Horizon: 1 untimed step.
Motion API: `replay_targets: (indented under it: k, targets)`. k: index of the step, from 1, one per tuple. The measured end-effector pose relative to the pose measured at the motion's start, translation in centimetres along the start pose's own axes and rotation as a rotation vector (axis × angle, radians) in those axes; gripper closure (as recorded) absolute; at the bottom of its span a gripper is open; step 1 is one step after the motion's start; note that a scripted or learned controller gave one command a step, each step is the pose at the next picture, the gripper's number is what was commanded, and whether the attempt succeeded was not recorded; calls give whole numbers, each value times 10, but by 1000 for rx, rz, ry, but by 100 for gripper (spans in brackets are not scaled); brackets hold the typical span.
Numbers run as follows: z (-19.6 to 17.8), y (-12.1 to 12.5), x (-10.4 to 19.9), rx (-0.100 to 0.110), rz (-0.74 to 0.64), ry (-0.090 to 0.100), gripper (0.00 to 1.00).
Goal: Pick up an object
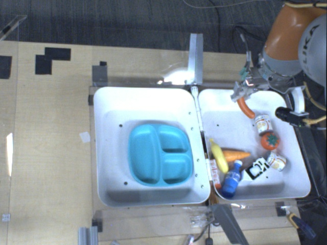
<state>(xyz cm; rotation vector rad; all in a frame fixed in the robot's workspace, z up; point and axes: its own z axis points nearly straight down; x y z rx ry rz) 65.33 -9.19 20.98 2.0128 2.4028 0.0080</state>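
Note:
My gripper point(241, 93) hangs over the back left part of the right bin point(294, 190). An orange sausage-shaped toy point(247, 109) lies slanted right below it, and its upper end meets the gripper's tip. Whether the toy is held or rests on the bin floor cannot be told. Further forward lie a yellow banana point(219, 157), a carrot point(236, 154), a blue bottle point(231, 179) and a black-and-white block point(258, 168).
A small jar point(261, 122), a red-orange tomato point(270, 141) and another jar point(277, 162) sit along the right bin's right side. A red-labelled thing point(213, 170) lies against the divider. The left bin point(110, 106) holds a blue divided plate point(161, 153).

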Motion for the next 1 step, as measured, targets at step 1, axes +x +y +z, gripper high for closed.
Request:
replay_targets:
  k: [1]
  targets:
    - [44, 14, -16, 2, -147, 0, 100]
